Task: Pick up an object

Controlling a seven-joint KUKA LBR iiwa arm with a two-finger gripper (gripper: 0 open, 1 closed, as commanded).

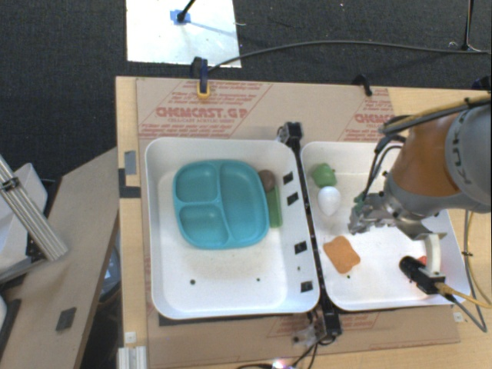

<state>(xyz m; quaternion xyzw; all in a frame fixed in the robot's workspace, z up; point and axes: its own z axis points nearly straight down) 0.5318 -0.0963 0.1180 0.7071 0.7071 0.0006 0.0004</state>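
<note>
Over the right bin the hand hangs low — I cannot tell its grip — just beside a white egg, with an orange sponge near and below

Both bins look like smooth white plastic, slight gloss. Teal divided tray in the left one: smooth matt plastic. Bench top looks like printed brown paper sheet, matt. Dark floor beyond: rough, carpet-like.
</note>
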